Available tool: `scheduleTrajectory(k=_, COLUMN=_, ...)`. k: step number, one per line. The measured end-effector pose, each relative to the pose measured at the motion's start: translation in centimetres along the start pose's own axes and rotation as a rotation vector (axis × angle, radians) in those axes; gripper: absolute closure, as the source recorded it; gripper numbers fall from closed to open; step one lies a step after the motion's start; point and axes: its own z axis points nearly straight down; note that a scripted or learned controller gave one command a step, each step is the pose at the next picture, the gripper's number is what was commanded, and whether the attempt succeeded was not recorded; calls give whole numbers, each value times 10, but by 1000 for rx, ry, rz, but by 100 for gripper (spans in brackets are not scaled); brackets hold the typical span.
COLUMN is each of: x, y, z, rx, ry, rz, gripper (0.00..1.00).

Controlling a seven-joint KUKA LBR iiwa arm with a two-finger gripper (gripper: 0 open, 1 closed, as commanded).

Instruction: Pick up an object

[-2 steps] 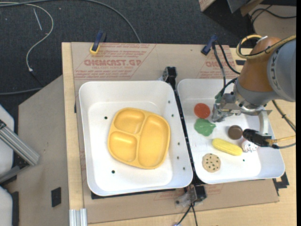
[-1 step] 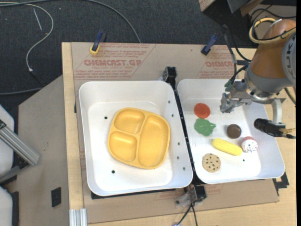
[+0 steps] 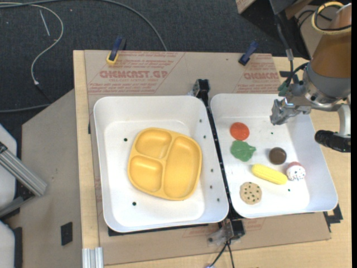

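Observation:
The right bin (image 3: 312, 197) holds several small toy foods: an orange-red round piece (image 3: 240, 130), a green leafy piece (image 3: 242, 150), a brown ball (image 3: 278, 156), a yellow banana-like piece (image 3: 269, 174), a white and pink piece (image 3: 295, 172) and a chocolate-chip cookie (image 3: 251, 193). My gripper (image 3: 280, 114) hangs over the bin's far right part, above and to the right of the orange-red piece, apart from all the toys. I see nothing held in it.
The left bin (image 3: 106, 149) holds a yellow divided plate (image 3: 165, 163). Blue clamps (image 3: 115, 49) (image 3: 248, 53) pin the cardboard at the back. A black clip (image 3: 201, 87) sits between the bins. Cables lie on the dark floor (image 3: 44, 27).

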Motion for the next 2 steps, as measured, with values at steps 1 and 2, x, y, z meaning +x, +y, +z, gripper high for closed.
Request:
scheduleTrajectory(k=1, x=0, y=1, z=-30, rx=2, ry=1, rz=0, gripper=100)
scheduleTrajectory(k=2, x=56, y=-3, z=-33, rx=9, ry=5, rz=-5, gripper=100)
